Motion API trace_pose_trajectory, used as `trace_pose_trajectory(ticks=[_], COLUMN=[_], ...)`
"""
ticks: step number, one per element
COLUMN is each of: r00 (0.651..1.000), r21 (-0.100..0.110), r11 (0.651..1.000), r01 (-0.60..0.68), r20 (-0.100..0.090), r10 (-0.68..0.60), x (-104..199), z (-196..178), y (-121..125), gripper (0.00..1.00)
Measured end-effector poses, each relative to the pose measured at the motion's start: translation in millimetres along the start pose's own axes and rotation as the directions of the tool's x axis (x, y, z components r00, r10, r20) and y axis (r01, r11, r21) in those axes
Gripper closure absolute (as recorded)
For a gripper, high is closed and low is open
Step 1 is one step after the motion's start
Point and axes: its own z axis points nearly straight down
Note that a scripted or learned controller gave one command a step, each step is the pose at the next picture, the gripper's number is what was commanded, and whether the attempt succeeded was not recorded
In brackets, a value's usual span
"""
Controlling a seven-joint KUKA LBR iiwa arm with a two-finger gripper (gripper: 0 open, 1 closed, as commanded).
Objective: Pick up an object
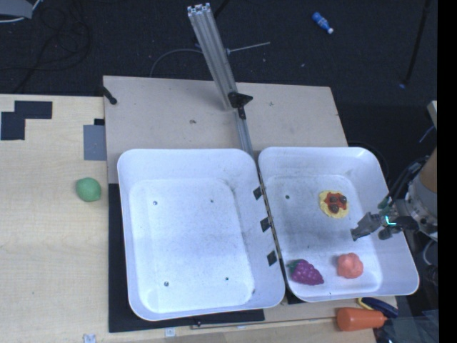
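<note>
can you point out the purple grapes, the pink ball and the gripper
purple grapes (306, 272): camera view, middle of the bunch
pink ball (350, 266): camera view, centre of its top
gripper (359, 230): camera view, at its fingertips

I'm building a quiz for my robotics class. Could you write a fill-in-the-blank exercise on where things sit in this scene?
1. The purple bunch of toy grapes lies in the ____ white bin.
2. The small green ball rests on the bench, to the ____ of both bins in the camera view.
3. The round yellow toy with red spots lies farther from the camera than the ____ rounded toy.
4. The gripper hovers over the right bin's ____ edge.

Missing words: right; left; pink; right
</note>
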Motion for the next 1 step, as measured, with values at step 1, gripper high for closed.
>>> trace_pose_trajectory(ticks=[1], r00=[1.0], r21=[0.0], r11=[1.0], r01=[0.0], r20=[0.0], r10=[0.0], x=[0.0], z=[0.0], y=[0.0], gripper=[0.0])
